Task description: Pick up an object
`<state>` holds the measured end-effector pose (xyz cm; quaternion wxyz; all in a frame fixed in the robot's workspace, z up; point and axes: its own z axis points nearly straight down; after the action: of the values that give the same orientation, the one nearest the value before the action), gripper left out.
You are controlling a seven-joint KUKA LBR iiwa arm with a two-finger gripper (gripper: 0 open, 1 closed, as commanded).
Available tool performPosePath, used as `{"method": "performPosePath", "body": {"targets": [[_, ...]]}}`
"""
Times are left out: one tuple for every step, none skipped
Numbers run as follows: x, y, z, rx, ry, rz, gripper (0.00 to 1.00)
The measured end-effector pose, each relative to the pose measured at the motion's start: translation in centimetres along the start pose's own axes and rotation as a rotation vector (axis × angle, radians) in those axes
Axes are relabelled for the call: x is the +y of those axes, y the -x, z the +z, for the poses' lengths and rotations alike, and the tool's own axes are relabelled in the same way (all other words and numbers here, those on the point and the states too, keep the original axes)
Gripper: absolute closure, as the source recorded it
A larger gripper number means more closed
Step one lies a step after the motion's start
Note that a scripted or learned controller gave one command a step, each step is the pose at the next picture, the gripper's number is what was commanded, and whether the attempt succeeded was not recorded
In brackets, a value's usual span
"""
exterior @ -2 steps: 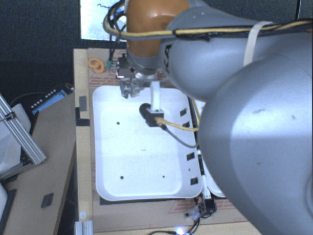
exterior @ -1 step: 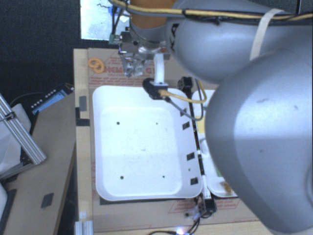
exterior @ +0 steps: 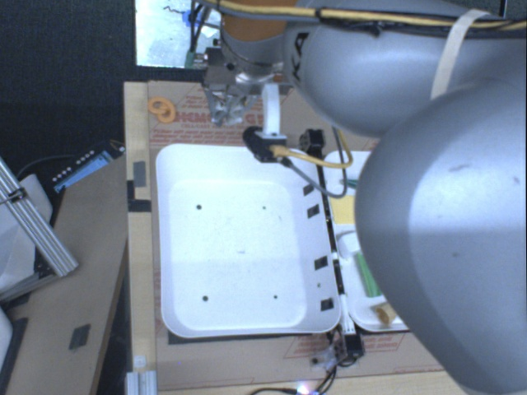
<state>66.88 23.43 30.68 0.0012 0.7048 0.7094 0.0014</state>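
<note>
My gripper (exterior: pixel 226 109) hangs over the cardboard just beyond the far edge of the left white bin (exterior: pixel 239 237), under the orange band of the wrist. It is small and blurred, and nothing shows in it. In the visible strip of the right bin (exterior: pixel 350 245) lie a green stick-like object (exterior: pixel 366 275), a tan piece (exterior: pixel 381 311) and a yellow flat item (exterior: pixel 344 210). The big grey arm covers most of that bin. An orange ring (exterior: pixel 162 109) lies on the cardboard to the left of the gripper.
A black connector with a yellow cable (exterior: pixel 272 148) hangs over the left bin's far right corner. Black clips (exterior: pixel 323 263) line the divide between the bins. Off the bench on the left stand aluminium rails (exterior: pixel 37 229) and a blue-edged device (exterior: pixel 82 167).
</note>
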Motion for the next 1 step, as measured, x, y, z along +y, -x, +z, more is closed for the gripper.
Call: {"method": "performPosePath", "body": {"targets": [[0.0, -0.04, -2.95, 0.001, 0.001, -0.001, 1.0]]}}
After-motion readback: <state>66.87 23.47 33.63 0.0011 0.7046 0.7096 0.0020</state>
